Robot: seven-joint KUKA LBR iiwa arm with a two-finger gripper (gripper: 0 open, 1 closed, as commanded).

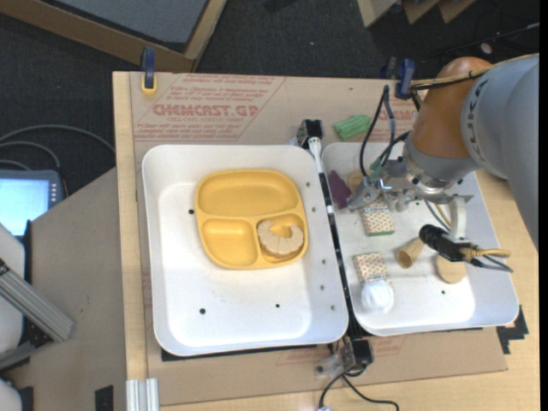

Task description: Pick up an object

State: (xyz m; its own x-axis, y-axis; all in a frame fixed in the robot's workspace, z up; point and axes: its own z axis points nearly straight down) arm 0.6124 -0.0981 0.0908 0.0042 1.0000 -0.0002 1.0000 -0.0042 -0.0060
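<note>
worktop: pale board (205, 110) printed with red lettering, carrying two white bins side by side; two blue clamps (149, 61) are seen at its far edge.
room: dark grey carpet (51, 84) is seen around the worktop. Wood panels lie at the far side, and a lit screen (30, 202) sits at the left edge.
left bin (171, 298): a yellow divided plate (248, 193) is set in its far half. A tan ring-shaped piece (281, 236) lies in the plate's near right compartment.
right bin (479, 311): small things are scattered in it.
- A purple piece (340, 188) lies against the left wall.
- The far speckled block (378, 221) lies near it.
- The near speckled block (370, 266) lies closer to the camera.
- A white round piece (377, 296) is touching or just beside the near speckled block.
- A cork-like cylinder (410, 253) and a tan lump (450, 271) lie toward the middle.
outside bins: a green piece (352, 128) lies on the board beyond the right bin.
arm: the grey arm with its orange band (445, 110) is reached in from the right, over the far half of the right bin.
tool (383, 197): placed over the far left part of the right bin, just beyond the far speckled block.
tool state: apart or together cannot be told from this angle. Contact with the block, or anything held, cannot be told either.
task thing: the candidates all lie in the right bin, and the far speckled block is closest to the tool.
</note>
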